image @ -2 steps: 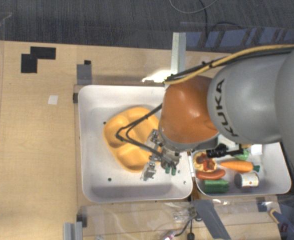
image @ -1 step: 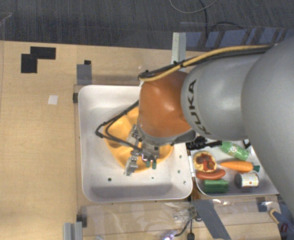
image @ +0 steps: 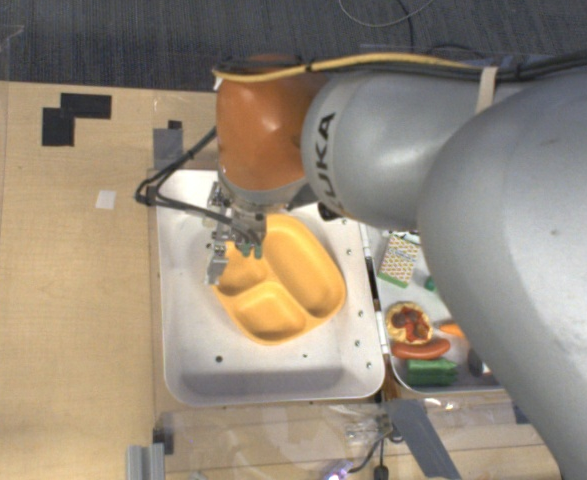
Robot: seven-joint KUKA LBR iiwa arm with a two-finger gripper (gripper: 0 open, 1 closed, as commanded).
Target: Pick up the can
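My gripper (image: 231,253) hangs low over the left bin (image: 188,368), at the upper left rim of a yellow divided tray (image: 278,278) that lies in that bin. Its fingers stand apart, with just the yellow tray showing between them, so it is open and holds nothing. In the right bin (image: 398,373), a small round thing with a red and yellow face (image: 409,320) may be the can; I cannot tell for sure. It lies well to the right of the gripper, partly under the arm.
The right bin also holds a green-patterned box (image: 401,259), a red sausage-shaped item (image: 420,349), a green item (image: 432,370) and a bit of orange (image: 453,331). The big grey arm (image: 473,168) hides most of that bin. A black cable (image: 173,203) runs to the wrist.
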